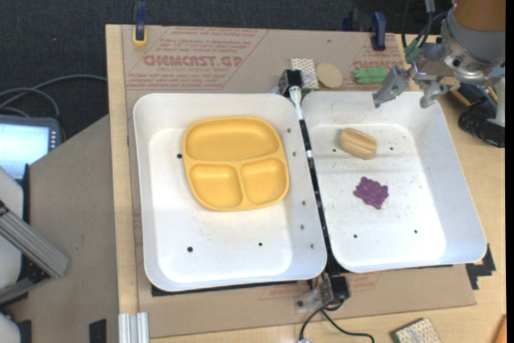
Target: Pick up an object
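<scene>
Grey and metal, the fingers [409,86] hang spread apart with nothing between them, over the far rim of the right bin [450,165], just inside its back edge. The task names no particular object, so the nearest candidates count: a tan bread-roll piece [357,143] lies lower and to the camera's left of the fingers, near them but clearly apart, resting on the bin floor. A purple grape cluster [371,192] sits further on the same side, closer to the camera than the roll and well apart from the fingers.

My judgement is that the main risk comes from the roll's rounded, smooth shape: if the fingers close off-centre, it could squirt sideways or roll away rather than seat. The grape cluster looks low and flat, so a descent that stops short could close on air, while one that goes too deep could jam against the bin floor. Starting so near the rim, a straight descent would meet the bin wall instead of either object.

A yellow divided plate [235,162] fills the left bin [161,237], far across from the fingers.
</scene>
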Controlling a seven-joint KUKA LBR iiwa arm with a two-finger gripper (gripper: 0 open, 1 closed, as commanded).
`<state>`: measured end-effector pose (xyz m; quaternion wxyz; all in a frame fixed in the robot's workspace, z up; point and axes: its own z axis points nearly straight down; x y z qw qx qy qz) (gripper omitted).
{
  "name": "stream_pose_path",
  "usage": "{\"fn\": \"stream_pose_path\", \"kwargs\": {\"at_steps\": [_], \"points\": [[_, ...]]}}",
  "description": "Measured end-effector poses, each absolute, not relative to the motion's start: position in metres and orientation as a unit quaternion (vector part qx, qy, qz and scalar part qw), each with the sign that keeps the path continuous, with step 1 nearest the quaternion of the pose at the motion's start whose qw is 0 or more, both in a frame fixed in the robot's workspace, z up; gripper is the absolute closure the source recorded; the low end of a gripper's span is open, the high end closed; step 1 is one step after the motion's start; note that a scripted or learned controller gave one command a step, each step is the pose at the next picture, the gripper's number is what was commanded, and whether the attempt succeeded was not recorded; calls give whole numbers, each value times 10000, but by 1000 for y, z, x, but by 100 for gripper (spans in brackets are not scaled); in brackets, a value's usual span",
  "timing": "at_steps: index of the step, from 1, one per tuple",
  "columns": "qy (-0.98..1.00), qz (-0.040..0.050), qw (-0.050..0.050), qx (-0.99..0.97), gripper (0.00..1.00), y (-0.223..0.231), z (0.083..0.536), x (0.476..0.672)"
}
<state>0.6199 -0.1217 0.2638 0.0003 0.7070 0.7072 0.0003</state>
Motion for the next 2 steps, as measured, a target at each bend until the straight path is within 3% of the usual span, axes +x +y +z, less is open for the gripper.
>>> {"fn": "stream_pose_path", "kwargs": {"at_steps": [1,2], "points": [[7062,-14,-26,7080,0,-122,78,568],[7064,-17,-45,7078,0,-94,84,498]]}}
